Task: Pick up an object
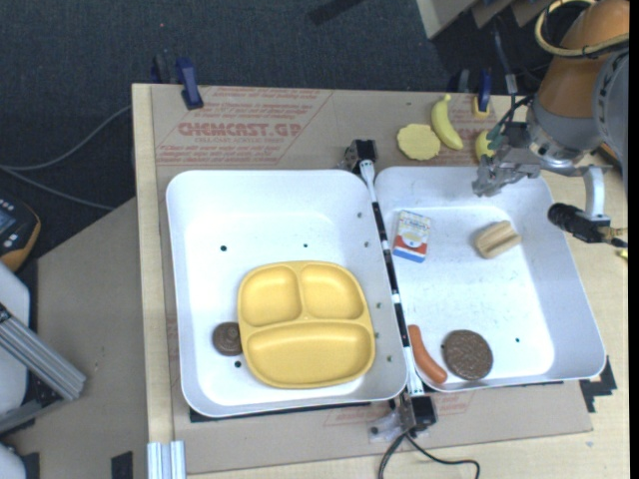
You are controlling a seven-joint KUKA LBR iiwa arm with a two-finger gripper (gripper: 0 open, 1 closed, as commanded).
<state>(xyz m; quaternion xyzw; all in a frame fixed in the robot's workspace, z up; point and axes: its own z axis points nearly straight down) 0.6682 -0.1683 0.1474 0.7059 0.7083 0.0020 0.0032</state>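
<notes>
My gripper [492, 178] hangs over the far edge of the right bin [559, 297], above and apart from everything in it. Nothing shows between its fingers. In that bin lie a tan bread roll [495, 239] just below the gripper, a small white, red and blue carton [411, 236] near the left wall, a brown round patty [467, 354] at the front, and an orange sausage [426, 356] beside it. The left bin [200, 228] holds a yellow divided plate [303, 322] and a small brown cookie [228, 339] at the plate's left.
Behind the right bin, on the cardboard, lie a yellow banana [446, 123] and a yellow round slice [419, 142]. Blue clamps [187, 81] grip the board's far edge. A black clip [360, 154] sits where the bins meet. The arm's orange band [584, 58] rises at the right.
</notes>
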